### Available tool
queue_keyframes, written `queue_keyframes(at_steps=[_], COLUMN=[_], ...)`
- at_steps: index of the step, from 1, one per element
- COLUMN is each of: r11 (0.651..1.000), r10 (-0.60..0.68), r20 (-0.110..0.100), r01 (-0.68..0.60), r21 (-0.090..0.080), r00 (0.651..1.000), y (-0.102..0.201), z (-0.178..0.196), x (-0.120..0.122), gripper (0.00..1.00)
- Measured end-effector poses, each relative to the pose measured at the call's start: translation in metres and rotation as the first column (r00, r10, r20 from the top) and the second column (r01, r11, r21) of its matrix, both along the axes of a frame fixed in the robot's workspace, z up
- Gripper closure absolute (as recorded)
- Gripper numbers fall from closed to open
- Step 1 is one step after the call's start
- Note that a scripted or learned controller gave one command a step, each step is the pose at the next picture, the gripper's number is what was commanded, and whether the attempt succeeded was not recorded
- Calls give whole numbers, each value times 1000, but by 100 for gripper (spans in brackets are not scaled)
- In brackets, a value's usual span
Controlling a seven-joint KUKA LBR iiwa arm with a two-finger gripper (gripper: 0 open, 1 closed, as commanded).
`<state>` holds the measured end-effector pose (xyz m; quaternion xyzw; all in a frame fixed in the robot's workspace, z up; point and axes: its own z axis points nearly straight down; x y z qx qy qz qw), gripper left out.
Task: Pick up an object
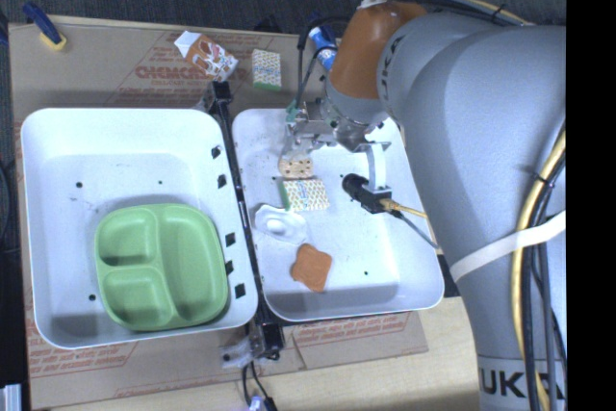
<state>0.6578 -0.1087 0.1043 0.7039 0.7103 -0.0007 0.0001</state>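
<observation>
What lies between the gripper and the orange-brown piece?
In the camera view, a tan cracker and a patterned pad lie between the gripper and the orange-brown piece.

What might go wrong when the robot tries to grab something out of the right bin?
1. The gripper is close to the tan cracker, which lies right beside the patterned packet. It may well catch both, or push one away.
2. The clear wrapper looks thin and lies flat on the floor of the right bin, so it would probably slip out of a grab.
</observation>
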Motion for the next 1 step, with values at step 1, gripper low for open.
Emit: queue_keyframes(at_steps=[1], r11=[1000], r10=[-3], r20=[1], r01=[3], r21=[3], r00=[1000], y=[61], z=[89], x=[-1], gripper=[100])
